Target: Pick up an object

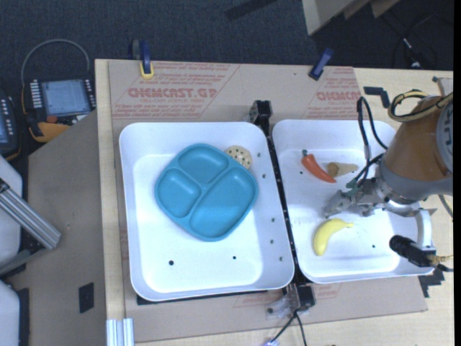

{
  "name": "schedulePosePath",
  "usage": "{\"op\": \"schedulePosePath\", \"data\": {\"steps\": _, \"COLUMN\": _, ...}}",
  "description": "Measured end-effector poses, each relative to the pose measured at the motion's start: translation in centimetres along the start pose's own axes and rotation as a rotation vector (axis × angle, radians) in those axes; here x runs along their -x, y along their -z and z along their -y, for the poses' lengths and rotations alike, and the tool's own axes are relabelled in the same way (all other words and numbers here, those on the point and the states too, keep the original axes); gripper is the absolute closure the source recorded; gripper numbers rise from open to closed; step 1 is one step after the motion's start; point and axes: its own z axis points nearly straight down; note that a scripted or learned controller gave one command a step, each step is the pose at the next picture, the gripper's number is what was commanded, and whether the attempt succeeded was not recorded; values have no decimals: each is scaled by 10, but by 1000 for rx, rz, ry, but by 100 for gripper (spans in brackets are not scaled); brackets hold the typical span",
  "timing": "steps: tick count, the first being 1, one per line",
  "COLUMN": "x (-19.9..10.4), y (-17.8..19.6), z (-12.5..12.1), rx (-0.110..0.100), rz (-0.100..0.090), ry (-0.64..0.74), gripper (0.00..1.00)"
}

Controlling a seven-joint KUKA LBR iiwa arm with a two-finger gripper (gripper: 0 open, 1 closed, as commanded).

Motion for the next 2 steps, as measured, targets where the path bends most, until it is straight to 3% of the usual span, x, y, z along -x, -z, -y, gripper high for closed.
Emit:
{"op": "schedulePosePath", "data": {"steps": 1, "x": 1, "y": 15, "z": -2, "rx": 9, "rz": 4, "ry": 0, "gripper": 100}}
{"op": "schedulePosePath", "data": {"steps": 2, "x": 5, "y": 76, "z": 2, "rx": 16, "rz": 6, "ry": 1, "gripper": 100}}
